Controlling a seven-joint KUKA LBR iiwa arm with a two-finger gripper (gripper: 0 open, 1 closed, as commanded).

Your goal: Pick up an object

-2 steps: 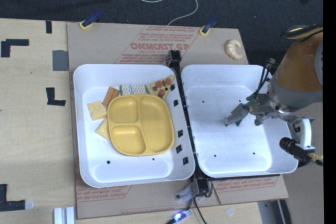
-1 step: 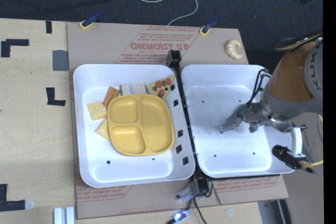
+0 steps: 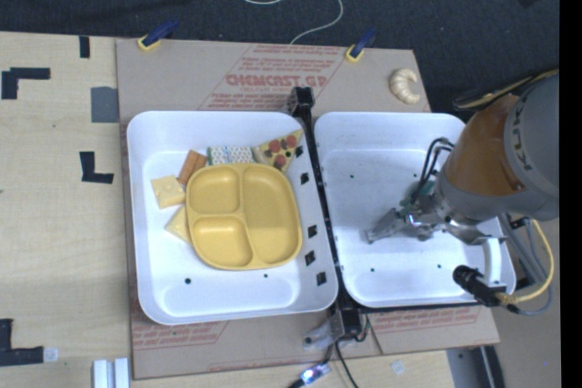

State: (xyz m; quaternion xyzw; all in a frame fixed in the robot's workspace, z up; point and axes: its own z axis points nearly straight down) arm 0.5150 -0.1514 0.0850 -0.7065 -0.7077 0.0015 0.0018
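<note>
Brown cardboard (image 3: 273, 77) covers the bench, and 2 white bins sit on it side by side. Down in the right bin (image 3: 364, 282) is the claw (image 3: 375, 233), low over the white floor. I cannot tell if it is wide or narrow, and I see nothing held in it. The grey arm (image 3: 509, 164) leans in behind it. The things to pick are all in the left bin (image 3: 150, 286): a yellow plate (image 3: 244, 215) with 3 parts, and small toy food bits (image 3: 186, 173) tucked at its top and left edges. I think the claw could close on nothing, because the toys are well apart from it, across the wall between the bins.
</note>
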